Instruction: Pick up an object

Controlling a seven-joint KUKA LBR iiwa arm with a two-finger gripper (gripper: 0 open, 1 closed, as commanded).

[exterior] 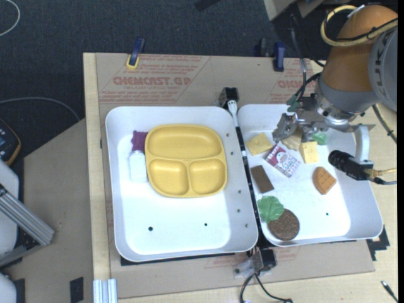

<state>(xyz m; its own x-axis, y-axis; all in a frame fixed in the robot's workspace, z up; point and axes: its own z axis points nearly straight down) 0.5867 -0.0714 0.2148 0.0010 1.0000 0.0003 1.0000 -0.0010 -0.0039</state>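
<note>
**Two bins, claw low over the right one**

Two white bins sit side by side on the table; the arm comes in from the right, and its claw hangs over the far part of the right bin; whether the claw is spread or pressed together cannot be told from this angle, and nothing can be seen pinched in it.

Loose things lie scattered in the right bin; a pale yellow wedge lies just left of the claw, near the bin's left wall; a red and white packet lies just beside the claw on the near side; a yellow block lies to the packet's right, with a small green piece just beyond it, partly hidden by the wrist; a brown bar lies nearer the camera than the wedge; an orange-brown biscuit lies apart on the right; a green leaf touches a brown disc at the near edge.

The left bin holds a yellow tray with three compartments; a purple thing and a white bottle lie against the tray's left side.
</note>
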